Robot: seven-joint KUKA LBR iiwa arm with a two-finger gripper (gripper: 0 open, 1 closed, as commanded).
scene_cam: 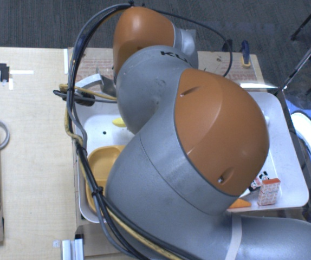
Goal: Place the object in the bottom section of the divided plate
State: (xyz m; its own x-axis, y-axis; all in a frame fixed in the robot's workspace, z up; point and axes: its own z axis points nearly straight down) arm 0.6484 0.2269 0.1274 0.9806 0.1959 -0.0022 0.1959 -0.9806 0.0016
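Claw: hidden beneath the arm; its state cannot be told. Plate: yellow, partly seen in the left bin, at the arm's left edge. Small yellow piece: just above the plate. Right bin: a small carton near its lower corner. Surface: pale wood.

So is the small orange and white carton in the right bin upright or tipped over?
Upright. The carton stands on its base near the right bin's front corner, its top uppermost, just clear of the arm.
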